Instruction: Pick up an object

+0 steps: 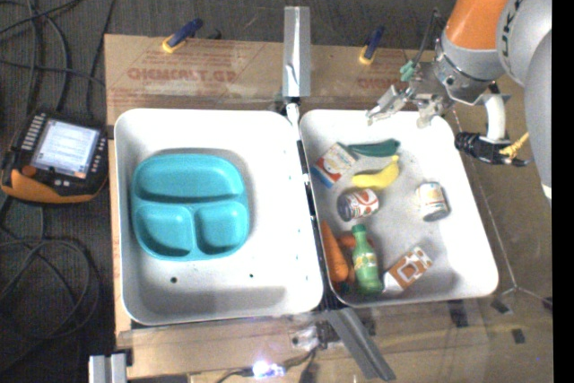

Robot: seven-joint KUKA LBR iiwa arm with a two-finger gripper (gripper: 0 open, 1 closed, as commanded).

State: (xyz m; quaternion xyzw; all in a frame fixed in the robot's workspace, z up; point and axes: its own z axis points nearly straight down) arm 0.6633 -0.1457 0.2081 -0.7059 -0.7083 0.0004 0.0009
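Both bins (269, 282) white. Divided tray (190, 204) turquoise. Banana (375, 176) yellow; bottle (364, 261) green; carrot (334, 254) orange; can (359, 204) red and white. Arm (502, 4) grey, banded orange.

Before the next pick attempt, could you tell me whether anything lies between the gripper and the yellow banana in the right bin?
Yes. The gripper hovers at the right bin's far rim, and a dark green curved object lies just beyond the banana, between the two.
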